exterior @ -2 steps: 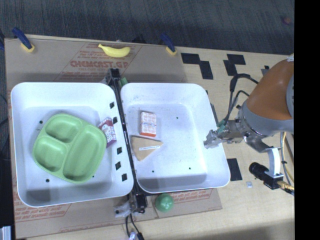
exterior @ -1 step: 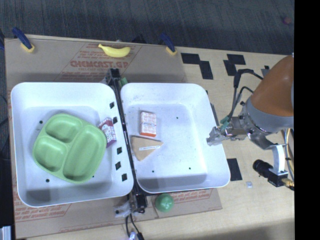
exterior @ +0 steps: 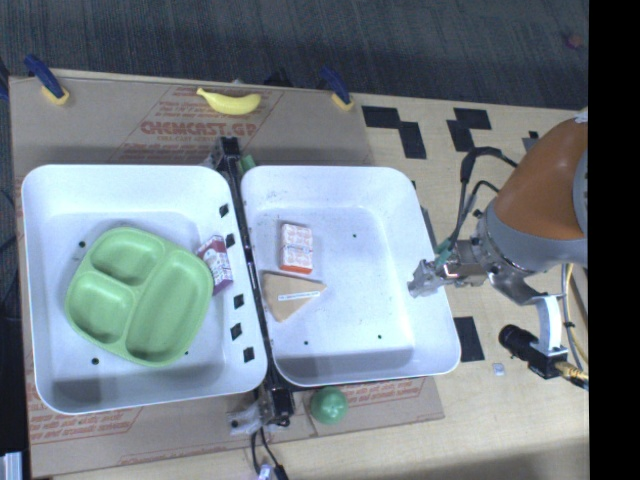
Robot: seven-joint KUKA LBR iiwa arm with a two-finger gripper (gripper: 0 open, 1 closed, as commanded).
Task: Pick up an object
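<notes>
Blurred against the white plastic, the hand (exterior: 428, 278) hung over the right rim of the right bin (exterior: 385, 313), well apart from everything lying inside, and whether it was released or clenched could not be told. At the far left a blue clamp (exterior: 46, 80) sat at the top corner of the cardboard sheet (exterior: 150, 133) under both bins. The left bin (exterior: 45, 218) carried a green divided plate (exterior: 140, 293), lying flat and taking up most of the floor. Just beside the plate's right edge a small dark red packet (exterior: 215, 261) lay against the bin's right wall, its print too small to read. Above the bins, on the cardboard and outside either one, lay a yellow banana (exterior: 229, 99). Small black fittings (exterior: 238, 278) ran down the seam where the two bins met. Left of centre in the right bin, an orange-and-white box (exterior: 296, 246) lay flat, and just below it lay a tan wedge (exterior: 290, 295) with a pale label; whether the two touched was hard to make out. A green ball (exterior: 327, 405) rested on the cardboard just outside that bin's near rim. A second blue clamp (exterior: 336, 85) held the sheet's top right corner. Black square marks (exterior: 395, 128) showed on the surface (exterior: 480, 408), some partly covered by the bin and by the arm (exterior: 550, 178), which was cut off at the right.
</notes>
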